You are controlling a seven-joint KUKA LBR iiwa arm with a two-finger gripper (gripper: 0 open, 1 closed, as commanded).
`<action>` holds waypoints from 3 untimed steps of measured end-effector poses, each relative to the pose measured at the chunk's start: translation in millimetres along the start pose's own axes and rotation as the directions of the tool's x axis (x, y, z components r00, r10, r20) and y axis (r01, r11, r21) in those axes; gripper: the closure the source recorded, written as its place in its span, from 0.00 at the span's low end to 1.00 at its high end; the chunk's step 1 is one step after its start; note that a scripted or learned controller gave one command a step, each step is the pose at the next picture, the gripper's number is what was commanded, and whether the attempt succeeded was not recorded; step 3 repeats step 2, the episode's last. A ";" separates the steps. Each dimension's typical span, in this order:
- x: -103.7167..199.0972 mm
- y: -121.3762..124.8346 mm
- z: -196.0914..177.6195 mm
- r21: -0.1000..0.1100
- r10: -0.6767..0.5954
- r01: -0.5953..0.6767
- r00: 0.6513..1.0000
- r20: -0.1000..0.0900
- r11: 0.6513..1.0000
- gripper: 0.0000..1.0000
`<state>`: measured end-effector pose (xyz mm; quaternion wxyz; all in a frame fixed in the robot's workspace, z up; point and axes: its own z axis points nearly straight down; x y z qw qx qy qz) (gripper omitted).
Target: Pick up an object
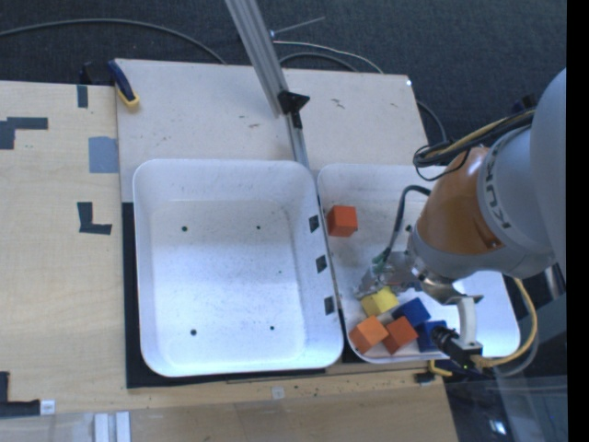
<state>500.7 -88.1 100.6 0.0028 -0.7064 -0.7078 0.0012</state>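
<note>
My gripper (385, 282) reaches down into the right bin (368, 187), just above a yellow block (378, 302). A small greenish piece shows at the fingertips, beside the yellow block. The wrist hides how the fingers stand. An orange block (342, 220) lies alone near the bin's left wall. At the bin's front edge sit an orange block (367, 333), a reddish-brown block (399, 333) and a blue block (414, 313), close together.
The left bin (221, 265) sits beside the right one, sharing a divider with black clips. A metal pole (262, 58) slants in from the top. Cables run across the dark floor behind the bench. The arm's body covers the right bin's right half.
</note>
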 end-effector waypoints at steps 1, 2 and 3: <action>69.2 -18.1 -94.5 -0.009 -0.006 0.006 1.000 -0.001 1.000 1.00; 127.8 4.2 -90.2 -0.003 -0.007 0.007 1.000 0.001 1.000 1.00; 127.8 4.2 -90.2 -0.003 -0.007 0.007 1.000 0.001 1.000 1.00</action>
